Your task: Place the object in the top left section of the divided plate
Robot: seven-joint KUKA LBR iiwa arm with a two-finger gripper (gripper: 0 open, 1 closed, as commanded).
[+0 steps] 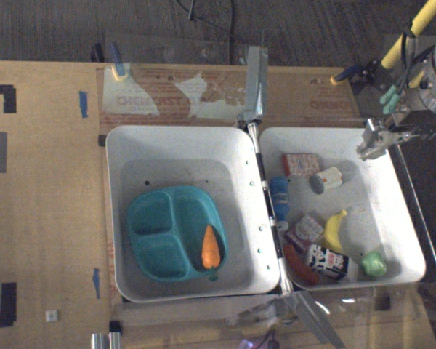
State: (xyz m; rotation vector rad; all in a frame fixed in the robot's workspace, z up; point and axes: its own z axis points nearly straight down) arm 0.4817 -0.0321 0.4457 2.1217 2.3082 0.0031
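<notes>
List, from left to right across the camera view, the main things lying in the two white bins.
Teal divided plastic plate → orange toy carrot in the plate's right section → blue bottle at the right bin's left wall → yellow toy banana → green round toy → gripper over the right bin's far right corner.

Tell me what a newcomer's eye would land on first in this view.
The teal divided plate in the left bin stands out, with an orange carrot lying in its right section. The right bin holds a jumble: a yellow banana, a green fruit, a small can and some cartons. The gripper sits over that bin's top right corner.
</notes>
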